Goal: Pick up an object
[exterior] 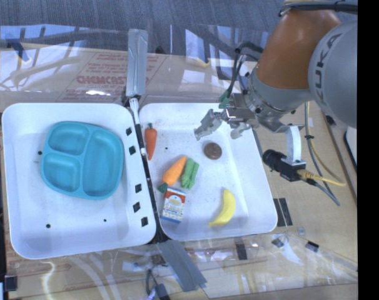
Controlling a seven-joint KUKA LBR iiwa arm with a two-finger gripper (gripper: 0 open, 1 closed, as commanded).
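Observation:
The right bin (255,167) holds several small items. A brown round piece (212,150) lies near the middle. A carrot (151,140) rests along the left wall. An orange piece (174,169) lies beside a green one (189,174). A small carton (173,205) and a yellow banana (224,208) sit toward the front. My gripper (223,127) hangs over the bin's back part, just above and behind the brown round piece. Its fingers (206,124) are spread open with nothing between them.
The left bin (17,186) carries a blue divided plate (83,159). A black ridge with clips (139,167) separates the two bins. Cables and a black connector (283,164) hang off the arm just right of the right bin's wall.

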